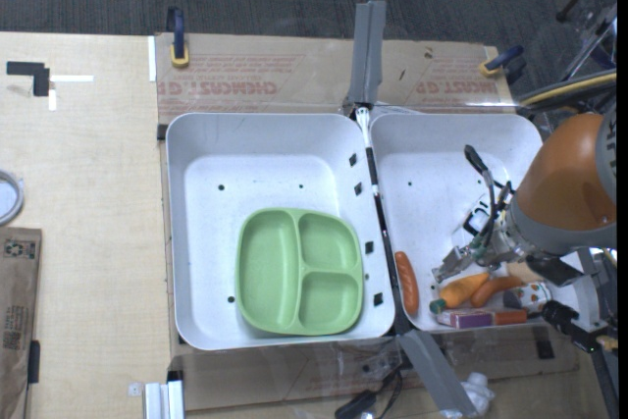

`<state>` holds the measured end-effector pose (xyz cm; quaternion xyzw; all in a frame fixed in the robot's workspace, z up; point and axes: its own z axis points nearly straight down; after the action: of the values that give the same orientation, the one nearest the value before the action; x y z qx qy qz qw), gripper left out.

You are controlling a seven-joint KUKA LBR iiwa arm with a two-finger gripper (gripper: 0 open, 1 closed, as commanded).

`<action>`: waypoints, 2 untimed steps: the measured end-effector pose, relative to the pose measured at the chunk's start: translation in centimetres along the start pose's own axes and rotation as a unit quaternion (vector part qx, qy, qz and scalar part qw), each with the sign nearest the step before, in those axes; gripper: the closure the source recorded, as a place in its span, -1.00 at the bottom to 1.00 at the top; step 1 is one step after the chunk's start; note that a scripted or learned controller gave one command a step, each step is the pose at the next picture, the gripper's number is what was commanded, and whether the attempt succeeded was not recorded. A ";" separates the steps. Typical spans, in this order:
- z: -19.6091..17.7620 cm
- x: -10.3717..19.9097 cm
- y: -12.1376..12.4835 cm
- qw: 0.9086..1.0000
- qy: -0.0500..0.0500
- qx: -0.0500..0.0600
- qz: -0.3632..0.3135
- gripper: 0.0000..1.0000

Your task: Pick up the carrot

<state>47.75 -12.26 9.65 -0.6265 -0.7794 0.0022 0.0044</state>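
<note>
The orange carrot [467, 290] lies near the front edge of the right bin [422, 172], pointing left and slightly down. My gripper [458, 261] hangs low just above the carrot's left part, at the end of the grey arm with the orange band [574, 177] that comes in from the right. Whether it touches the carrot I cannot tell. Nothing is visibly lifted.
A red-orange sausage [406, 282] lies against the right bin's left wall. A pink and orange box-like item [479, 317] and small toys [525, 293] crowd the front edge beside the carrot. The left bin [196, 211] holds a green divided plate [299, 271].
</note>
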 end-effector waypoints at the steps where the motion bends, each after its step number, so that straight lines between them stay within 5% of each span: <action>1: 0.7 -4.3 -0.9 0.998 -0.002 -0.003 -0.068 -1.00; 2: -10.7 -8.5 -1.8 0.997 -0.002 -0.003 -0.082 -1.00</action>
<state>47.88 -20.94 20.38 -0.5604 -0.8282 0.0007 0.0009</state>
